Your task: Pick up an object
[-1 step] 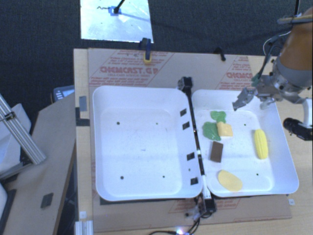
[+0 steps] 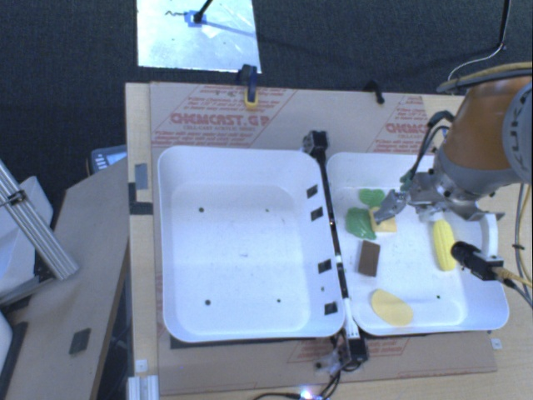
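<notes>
- Camera view is showing the arm (image 2: 487,136) reaching in over the right bin (image 2: 483,311), its gripper (image 2: 387,211) hanging low above the green pieces, likely lining up a pick.
- Gripper state: cannot tell whether released or clenched; nothing is showing as grasped.
- Candidate objects, all lying in the right bin: two green pieces (image 2: 364,215) touching each other just beside the gripper tip; a brown block (image 2: 369,258) just below them; a yellow corn (image 2: 443,244) near the arm's wrist; a yellow disc (image 2: 391,307) near the bin's front wall.
- Left bin (image 2: 171,248) is sitting alongside, sharing a clipped divider (image 2: 326,223).
- Obstruction, as a judgement: the green pieces are crowding each other and the divider wall, leaving little room for a clean approach.
</notes>
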Robot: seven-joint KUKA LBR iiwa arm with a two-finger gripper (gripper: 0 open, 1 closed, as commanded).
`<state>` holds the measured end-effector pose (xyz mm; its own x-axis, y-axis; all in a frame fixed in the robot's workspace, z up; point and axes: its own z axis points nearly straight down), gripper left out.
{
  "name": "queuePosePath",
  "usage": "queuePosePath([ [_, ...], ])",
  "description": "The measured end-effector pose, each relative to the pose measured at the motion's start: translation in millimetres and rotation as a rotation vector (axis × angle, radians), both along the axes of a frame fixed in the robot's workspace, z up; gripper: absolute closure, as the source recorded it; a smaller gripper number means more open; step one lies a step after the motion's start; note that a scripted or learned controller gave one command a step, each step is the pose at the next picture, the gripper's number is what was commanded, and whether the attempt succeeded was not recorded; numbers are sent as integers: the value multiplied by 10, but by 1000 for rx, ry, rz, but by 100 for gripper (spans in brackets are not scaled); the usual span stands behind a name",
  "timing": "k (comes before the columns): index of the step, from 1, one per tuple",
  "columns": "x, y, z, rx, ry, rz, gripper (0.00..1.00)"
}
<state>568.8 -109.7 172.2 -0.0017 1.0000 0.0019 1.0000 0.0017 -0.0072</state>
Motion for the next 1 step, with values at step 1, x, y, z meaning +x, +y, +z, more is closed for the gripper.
queuePosePath([
  [1,-512,-26,-831,0,-3,-4,0],
])
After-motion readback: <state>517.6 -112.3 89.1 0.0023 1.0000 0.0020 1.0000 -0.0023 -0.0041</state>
